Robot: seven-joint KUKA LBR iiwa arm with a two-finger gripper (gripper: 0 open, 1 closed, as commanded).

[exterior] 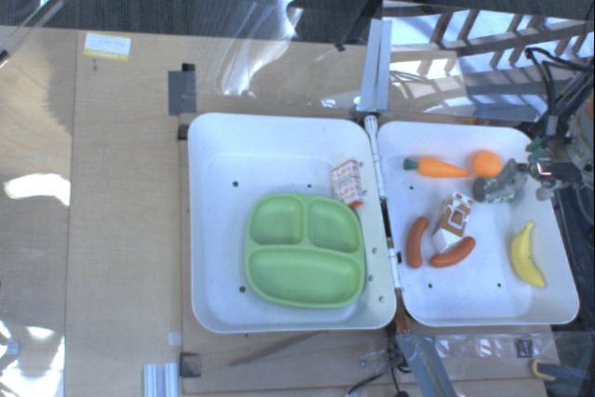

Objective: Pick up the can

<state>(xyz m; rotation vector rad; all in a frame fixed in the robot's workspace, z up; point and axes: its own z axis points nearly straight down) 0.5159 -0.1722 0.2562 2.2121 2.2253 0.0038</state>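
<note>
A small red-and-white can (348, 181) lies in the left bin (214, 228), against its right wall and just above the green plate's top right corner. My gripper (502, 185) hangs low over the right bin (558, 302), just below the orange (486, 163) and well to the right of the can. Nothing shows between its tips.
A green divided plate (304, 250) takes up the middle of the left bin. The right bin holds a carrot (439, 167), a brown-and-white carton (454, 218), two red sausages (416, 242) and a banana (527, 256). The bins' shared wall (382, 218) runs between can and gripper.
</note>
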